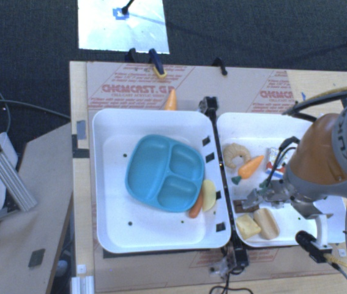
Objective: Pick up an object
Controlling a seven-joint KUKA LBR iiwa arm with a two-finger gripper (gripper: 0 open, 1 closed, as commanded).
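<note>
Bread pieces point(258, 223) nearest; gripper point(254, 199) just above (right bin point(246, 122)).

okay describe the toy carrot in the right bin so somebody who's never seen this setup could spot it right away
Start at the right white bin, the one the grey arm reaches over. Near the bin's middle, just right of the pale ring-shaped pastry, lies the toy carrot, tilted, with a green stub at its lower left end. It is the one bright orange piece there; the bread-coloured pieces lie nearer the front edge.
</note>
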